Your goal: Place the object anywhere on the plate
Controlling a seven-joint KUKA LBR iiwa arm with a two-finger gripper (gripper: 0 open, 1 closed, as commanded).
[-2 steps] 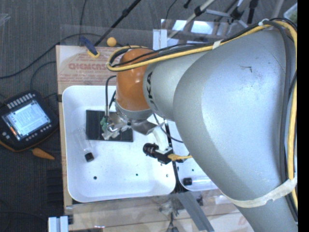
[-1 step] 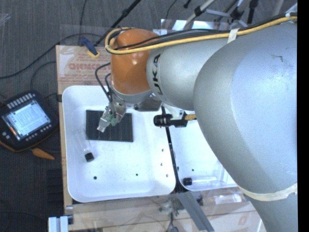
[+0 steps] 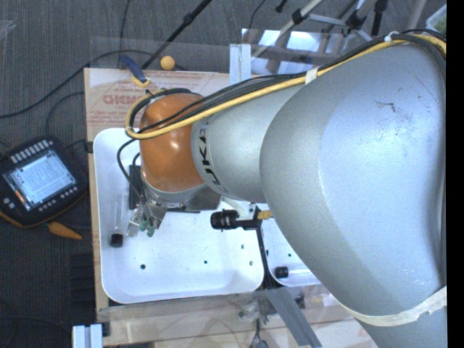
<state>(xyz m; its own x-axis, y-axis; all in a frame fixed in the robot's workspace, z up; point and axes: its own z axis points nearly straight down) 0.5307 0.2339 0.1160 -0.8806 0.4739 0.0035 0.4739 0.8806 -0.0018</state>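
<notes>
The gripper [image 3: 142,222] is positioned low inside the left bin [image 3: 181,280], near its left wall. Whether it is apart or together cannot be determined from this angle. A small black object [image 3: 116,239] lies on the bin floor just beside the gripper, on its left. The arm [image 3: 348,180] covers most of the right bin [image 3: 288,281], where a second small black item [image 3: 280,272] lies at the arm's edge. A handheld control unit [image 3: 40,180] sits left of the bench.
</notes>
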